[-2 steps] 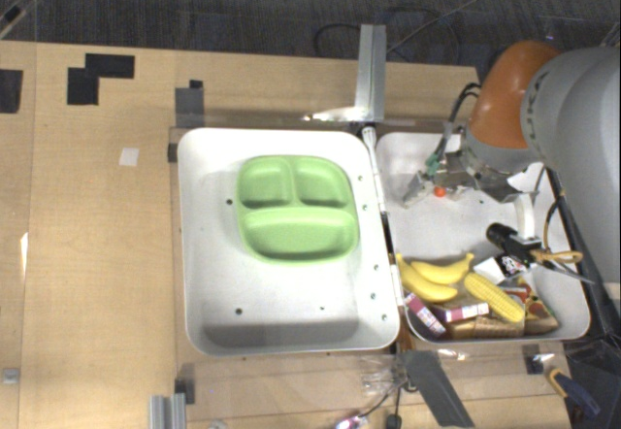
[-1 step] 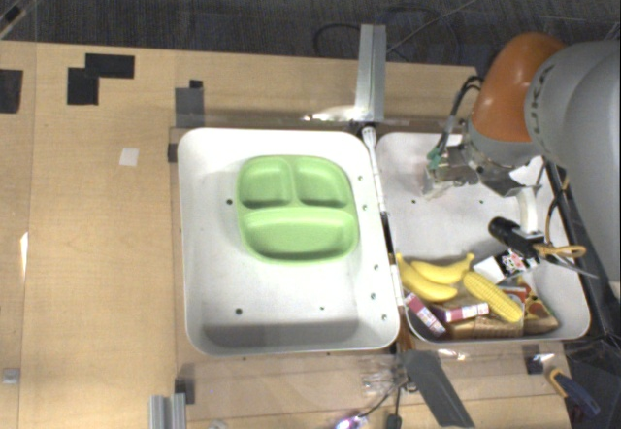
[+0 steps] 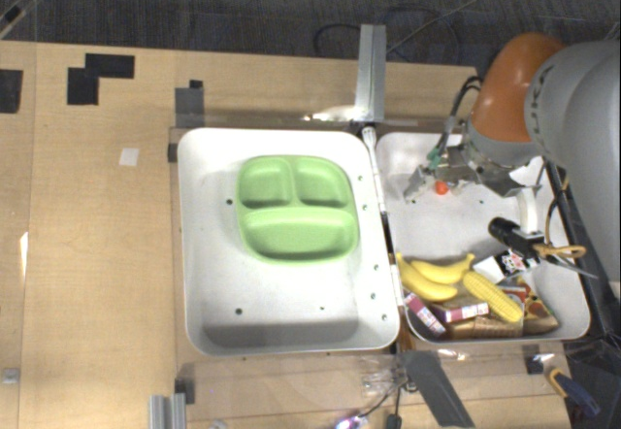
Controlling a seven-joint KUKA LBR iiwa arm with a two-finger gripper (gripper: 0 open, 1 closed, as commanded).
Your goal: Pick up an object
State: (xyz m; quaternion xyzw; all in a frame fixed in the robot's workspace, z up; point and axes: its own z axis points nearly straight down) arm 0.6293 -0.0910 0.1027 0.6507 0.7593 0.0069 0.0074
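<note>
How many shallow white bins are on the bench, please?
2: the left shallow white bin holds a green divided plastic plate; the right shallow white bin, beside it, holds yellow bananas.

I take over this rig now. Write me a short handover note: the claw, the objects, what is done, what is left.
The claw hangs low over the far end of the right white bin; no object is visible in it.
At that bin's near end lie yellow bananas, a yellow corn cob and small packets. A green divided plastic plate lies in the left white bin.
Done: nothing lifted yet. Left: grasp one object and raise it.
</note>
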